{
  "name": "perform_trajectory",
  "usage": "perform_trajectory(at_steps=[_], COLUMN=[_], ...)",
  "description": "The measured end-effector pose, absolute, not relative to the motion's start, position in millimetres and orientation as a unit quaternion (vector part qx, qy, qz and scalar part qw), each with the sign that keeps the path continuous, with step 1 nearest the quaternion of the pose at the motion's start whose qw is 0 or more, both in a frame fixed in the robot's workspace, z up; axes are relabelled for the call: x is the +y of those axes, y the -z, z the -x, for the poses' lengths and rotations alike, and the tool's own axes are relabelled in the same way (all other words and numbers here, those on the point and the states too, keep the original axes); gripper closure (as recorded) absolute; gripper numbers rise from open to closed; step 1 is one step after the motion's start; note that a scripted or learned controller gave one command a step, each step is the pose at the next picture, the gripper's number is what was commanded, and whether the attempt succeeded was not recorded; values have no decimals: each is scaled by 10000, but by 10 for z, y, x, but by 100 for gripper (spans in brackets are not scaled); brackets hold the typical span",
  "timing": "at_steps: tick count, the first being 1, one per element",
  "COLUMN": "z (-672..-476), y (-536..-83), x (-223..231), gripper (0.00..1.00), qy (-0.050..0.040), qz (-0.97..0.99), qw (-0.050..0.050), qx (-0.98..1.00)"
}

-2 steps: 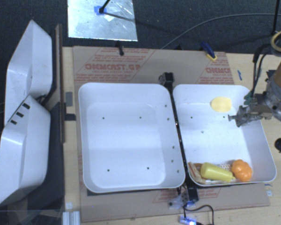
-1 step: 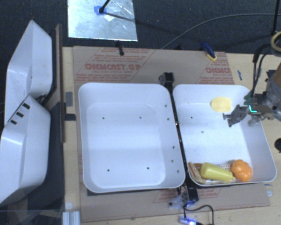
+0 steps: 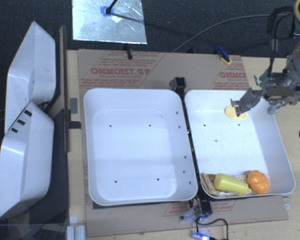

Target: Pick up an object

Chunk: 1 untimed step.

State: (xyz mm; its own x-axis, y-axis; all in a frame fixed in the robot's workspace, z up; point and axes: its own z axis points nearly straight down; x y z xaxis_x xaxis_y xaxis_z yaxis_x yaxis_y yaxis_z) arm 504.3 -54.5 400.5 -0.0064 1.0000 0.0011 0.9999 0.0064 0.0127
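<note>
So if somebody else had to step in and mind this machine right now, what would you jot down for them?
Gripper: low over the far end of the right bin, right at a small pale yellow piece. Whether its fingers are open or closed on it can't be made out.
Things: a yellow object and an orange object lie side by side at the right bin's near edge. The left bin sits beside it.
Done: nothing visibly lifted yet.
Left: get a firm hold on one object and raise it.

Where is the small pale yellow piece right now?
The pale yellow piece lies near the right bin's far edge, just under the hand.
</note>
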Motion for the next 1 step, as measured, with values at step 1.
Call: perform_trajectory(at_steps=[1], z=[-5038], y=[-4059], x=[-571], gripper=[100], qy=[-10], qz=[-7065], qw=[11], qx=[7077])
